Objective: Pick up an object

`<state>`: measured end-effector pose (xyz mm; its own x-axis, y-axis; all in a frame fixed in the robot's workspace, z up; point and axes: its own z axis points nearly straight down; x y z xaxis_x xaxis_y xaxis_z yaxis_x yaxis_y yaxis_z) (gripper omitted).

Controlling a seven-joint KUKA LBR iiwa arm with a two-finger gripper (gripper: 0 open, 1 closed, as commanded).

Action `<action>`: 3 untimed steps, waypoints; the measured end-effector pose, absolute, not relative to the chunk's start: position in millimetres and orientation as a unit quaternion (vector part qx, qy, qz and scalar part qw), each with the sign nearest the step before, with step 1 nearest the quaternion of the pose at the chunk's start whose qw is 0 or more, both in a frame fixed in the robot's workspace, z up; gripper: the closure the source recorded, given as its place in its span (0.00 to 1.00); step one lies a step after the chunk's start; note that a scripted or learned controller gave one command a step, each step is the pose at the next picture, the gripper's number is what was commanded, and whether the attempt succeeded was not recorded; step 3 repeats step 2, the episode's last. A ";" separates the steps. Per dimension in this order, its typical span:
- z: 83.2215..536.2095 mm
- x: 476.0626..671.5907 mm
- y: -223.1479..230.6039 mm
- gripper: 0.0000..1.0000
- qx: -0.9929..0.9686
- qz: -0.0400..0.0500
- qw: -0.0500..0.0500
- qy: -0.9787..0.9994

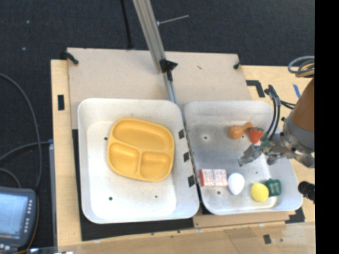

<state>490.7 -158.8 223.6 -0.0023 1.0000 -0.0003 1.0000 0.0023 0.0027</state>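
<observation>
Right bin (212, 115): orange-red piece (244, 132) at back, red-white box (213, 178), white egg (236, 183), yellow lemon (259, 192), green block (274, 187) along front. Left bin (90, 142): yellow divided plate (141, 149), flat.

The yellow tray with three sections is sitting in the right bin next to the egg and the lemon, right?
Not quite. The camera view shows the yellow tray lying by itself in the left bin. The white egg and the yellow lemon are in the right bin, near its front edge.
</observation>
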 end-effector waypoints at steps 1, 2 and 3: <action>223.7 490.7 -158.9 0.00 0.707 0.001 0.001 0.707; 161.3 490.3 -163.5 0.00 0.707 -0.001 -0.001 0.707; 161.3 490.3 -163.5 0.00 0.707 -0.001 -0.001 0.707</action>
